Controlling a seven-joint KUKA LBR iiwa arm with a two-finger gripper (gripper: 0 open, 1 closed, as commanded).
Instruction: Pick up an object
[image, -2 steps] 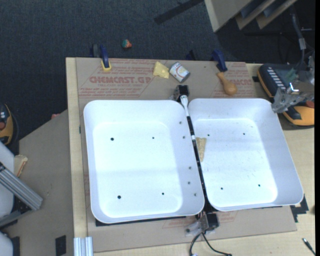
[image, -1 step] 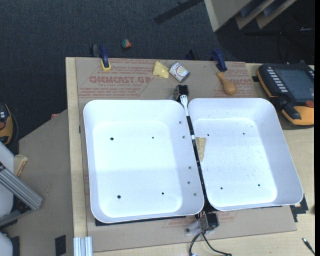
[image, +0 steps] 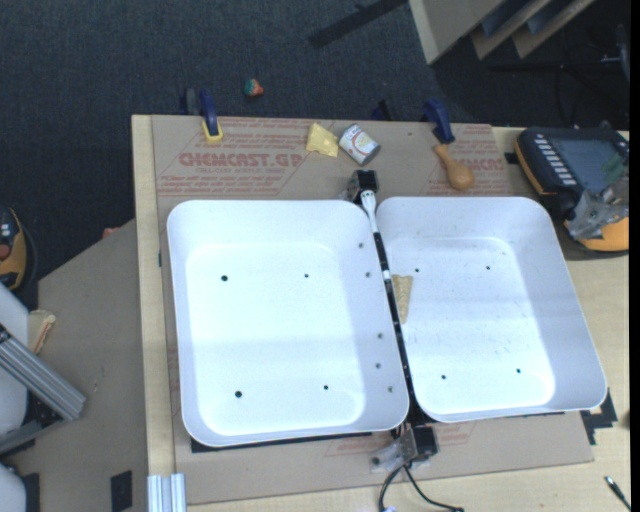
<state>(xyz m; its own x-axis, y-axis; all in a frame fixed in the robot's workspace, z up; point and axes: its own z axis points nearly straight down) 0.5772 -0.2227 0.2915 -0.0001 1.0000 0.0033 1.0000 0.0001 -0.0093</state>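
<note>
White bins (image: 200, 330) are sitting side by side on a brown board (image: 250, 157) over dark carpet (image: 90, 70); gripper state: cannot tell.

floor: dark carpet (image: 120, 50) | bench: brown board (image: 250, 158) | light: even

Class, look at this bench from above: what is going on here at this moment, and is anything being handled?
Nothing is being handled at this moment. Two shallow white bins sit side by side on a brown board: the left bin and the right bin. A small tan piece lies at the right bin's left edge, beside the divide. Behind the bins, on the board, rest a yellow piece, a small white box and a wooden-handled tool. No pick has begun.
</note>
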